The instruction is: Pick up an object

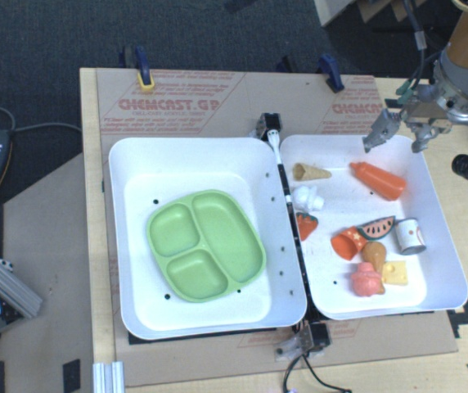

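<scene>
My gripper (398,140) hangs open over the far edge of the right bin (443,256), with nothing between its fingers. Just below it lies an orange carrot-like piece (377,179). To the left of that is an ice cream cone (310,171), and a small white toy (305,197) sits by the divider. Nearer the front are a red strawberry piece (305,226), an orange cup (347,243), a watermelon slice (376,227), a silver can (409,237), a brown potato-like piece (373,255), a pink toy (366,282) and a yellow cheese block (395,273).
The left bin (128,219) holds a green three-compartment plate (206,245). Both bins rest on a cardboard-covered bench (177,97) held by blue clamps (143,61) at the back. A black divider strip (287,211) runs between the bins.
</scene>
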